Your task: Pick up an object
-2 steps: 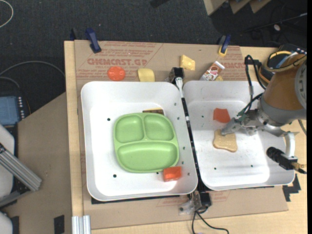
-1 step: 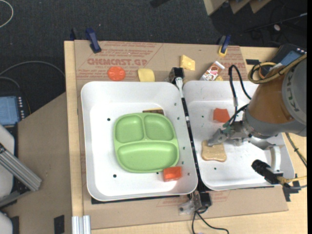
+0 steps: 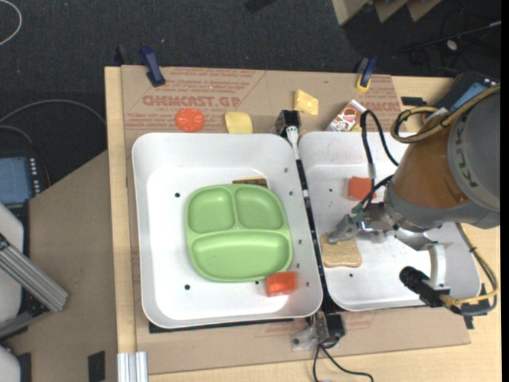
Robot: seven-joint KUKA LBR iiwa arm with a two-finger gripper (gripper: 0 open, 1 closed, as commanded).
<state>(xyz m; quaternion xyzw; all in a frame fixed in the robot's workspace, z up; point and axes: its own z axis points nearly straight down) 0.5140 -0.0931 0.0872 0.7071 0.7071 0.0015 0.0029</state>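
- Fingers (image 3: 344,231) low in the right bin (image 3: 445,297), at the tip of the grey arm (image 3: 445,177) that reaches in from the right. Cannot tell how far open from this angle; nothing seen held between them.
- Nearest candidate for the pick: toast slice (image 3: 340,254), flat on the bin floor just on the near side of the fingers and close against the bin's left wall. Cannot tell whether touched or merely overlapped in view.
- Task state, as a judgement: nothing lifted yet. Positioned at object level, with the closing and the lift left to do.
- Second candidate in the same bin: red block (image 3: 359,187), on the far side of the fingers and apart from them, beside a black cable (image 3: 367,146).
- Likely hindrances: the bin wall right beside the toast slice, leaving little room on that side, and a flat slice offering only a thin edge.
- Left bin (image 3: 151,213): green divided plate (image 3: 237,231) in the middle, orange block (image 3: 281,283) at its near right corner, brown piece (image 3: 249,183) partly hidden at its far edge.
- Desk (image 3: 238,86) beyond the bins: orange round piece (image 3: 189,119), yellow piece (image 3: 238,122), yellow wedge (image 3: 305,101), small printed carton (image 3: 346,118), all well out of the way.
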